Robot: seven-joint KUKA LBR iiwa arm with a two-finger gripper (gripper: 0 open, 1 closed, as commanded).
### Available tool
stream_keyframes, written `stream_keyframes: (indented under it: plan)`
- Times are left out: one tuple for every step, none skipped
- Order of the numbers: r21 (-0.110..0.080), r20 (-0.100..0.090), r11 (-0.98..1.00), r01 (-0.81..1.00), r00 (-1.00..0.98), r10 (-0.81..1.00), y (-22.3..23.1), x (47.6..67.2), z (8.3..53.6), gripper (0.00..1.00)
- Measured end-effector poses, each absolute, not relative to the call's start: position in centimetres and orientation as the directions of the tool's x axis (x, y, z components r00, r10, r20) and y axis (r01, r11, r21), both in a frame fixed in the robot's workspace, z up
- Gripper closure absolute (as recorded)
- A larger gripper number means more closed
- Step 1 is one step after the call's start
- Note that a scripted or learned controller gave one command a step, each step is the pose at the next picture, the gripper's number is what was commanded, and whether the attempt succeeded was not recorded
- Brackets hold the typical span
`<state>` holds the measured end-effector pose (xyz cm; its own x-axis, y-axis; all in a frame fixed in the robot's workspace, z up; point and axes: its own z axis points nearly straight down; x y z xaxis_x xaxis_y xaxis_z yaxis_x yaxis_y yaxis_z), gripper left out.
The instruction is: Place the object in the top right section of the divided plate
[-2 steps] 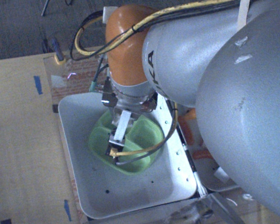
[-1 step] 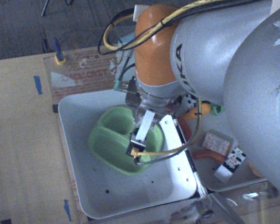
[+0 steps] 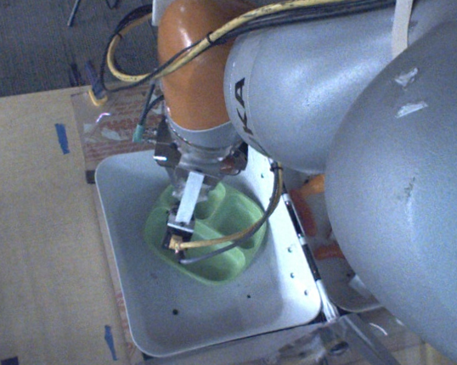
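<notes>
A light green divided plate [image 3: 223,264] lies in the middle of the left white bin [image 3: 150,314]. My gripper [image 3: 207,169] hangs over the plate's far part, directly under the orange wrist band, and the wrist hides most of it. I can make out no object in the gripper or in the plate sections that show. The arm covers the plate's far and right sections.
The grey arm covers most of the right bin. Beside it, orange and red objects [image 3: 313,186] peek out in that bin. A tan bench surface [image 3: 33,251] with black corner marks and blue tape lies left of the bins.
</notes>
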<state>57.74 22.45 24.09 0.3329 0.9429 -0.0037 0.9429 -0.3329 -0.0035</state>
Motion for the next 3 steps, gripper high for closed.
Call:
stream_keyframes:
  plan:
    - [-0.007,-0.007,-0.441,0.897,0.441,0.897,13.8,54.4,23.8,1.0]
    - [-0.004,-0.005,-0.436,0.9,0.436,0.9,17.4,52.5,29.8,1.0]
    - [-0.003,-0.005,-0.482,0.876,0.482,0.876,16.0,56.9,25.9,1.0]
